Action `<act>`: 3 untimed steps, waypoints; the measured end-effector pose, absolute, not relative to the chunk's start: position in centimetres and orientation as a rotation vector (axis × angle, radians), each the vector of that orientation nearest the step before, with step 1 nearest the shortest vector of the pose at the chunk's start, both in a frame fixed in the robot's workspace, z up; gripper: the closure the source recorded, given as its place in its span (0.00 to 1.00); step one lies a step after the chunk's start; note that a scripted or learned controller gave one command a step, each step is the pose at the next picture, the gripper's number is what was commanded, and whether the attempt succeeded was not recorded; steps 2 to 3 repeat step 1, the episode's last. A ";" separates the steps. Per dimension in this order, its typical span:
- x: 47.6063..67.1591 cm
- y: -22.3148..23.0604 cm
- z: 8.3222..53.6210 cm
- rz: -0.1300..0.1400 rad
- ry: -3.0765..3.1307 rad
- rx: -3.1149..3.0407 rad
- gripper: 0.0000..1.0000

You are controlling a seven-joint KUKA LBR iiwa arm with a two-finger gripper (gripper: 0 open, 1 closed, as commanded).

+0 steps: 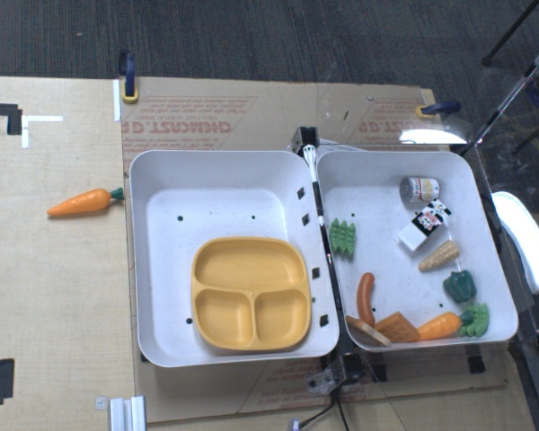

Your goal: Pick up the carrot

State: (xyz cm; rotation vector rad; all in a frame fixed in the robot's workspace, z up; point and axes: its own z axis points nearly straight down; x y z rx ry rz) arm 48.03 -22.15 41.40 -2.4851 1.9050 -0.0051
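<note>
— Where is the carrot?

— There are two. One carrot (81,203) lies on the bare bench, just left of the left bin (148,241), with its green end pointing at the bin wall. A second carrot (438,326) lies in the right bin (377,187), near the front right corner, between a brown wedge (397,327) and a leafy green piece (475,318).

— And the claw: spread or pressed together?

— I cannot tell.

— Any writing to read?

— The cardboard sheet (189,119) under the bins has red block lettering behind both bins. It is upside down from here, and I can't make out the words for certain. The small tin can (419,189) at the back of the right bin has a label too small to read. Just in front of it is a white carton (424,225) with black-and-white patches and no legible text.

— What else is there?

— A yellow three-part plate (250,293) sits in the left bin. The right bin also holds a green ridged piece (343,238), a red sausage (366,296), a pale cob-like piece (438,256) and a dark green pepper (460,285).
</note>
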 end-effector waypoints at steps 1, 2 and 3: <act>48.1 -21.1 44.9 -0.013 1.428 -2.786 0.00; 48.1 -21.1 44.9 -0.013 1.428 -2.786 0.00; 48.1 -21.1 44.9 -0.013 1.428 -2.786 0.00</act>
